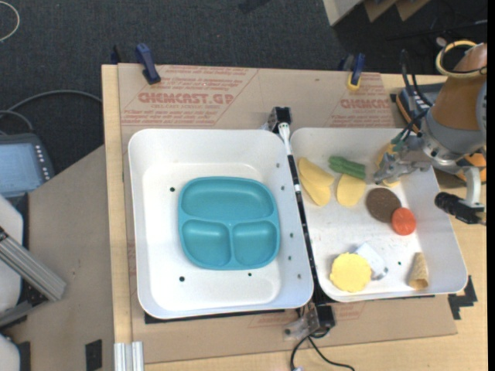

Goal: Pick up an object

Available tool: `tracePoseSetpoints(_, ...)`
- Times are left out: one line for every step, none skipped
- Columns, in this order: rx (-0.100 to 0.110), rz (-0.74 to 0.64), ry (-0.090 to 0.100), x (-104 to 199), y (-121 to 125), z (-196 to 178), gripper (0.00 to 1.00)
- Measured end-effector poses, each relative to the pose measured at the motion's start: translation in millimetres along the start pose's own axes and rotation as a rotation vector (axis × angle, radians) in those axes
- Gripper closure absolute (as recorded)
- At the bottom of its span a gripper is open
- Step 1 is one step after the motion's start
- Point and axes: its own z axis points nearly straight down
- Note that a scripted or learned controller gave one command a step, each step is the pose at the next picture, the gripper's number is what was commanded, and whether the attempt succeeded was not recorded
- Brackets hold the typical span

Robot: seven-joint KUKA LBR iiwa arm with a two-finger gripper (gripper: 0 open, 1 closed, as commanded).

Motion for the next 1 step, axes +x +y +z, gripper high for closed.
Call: tracePoseSetpoints(-0.002, 0.01, -0.024, 3.6, -40.6, -47.0, 1.0)
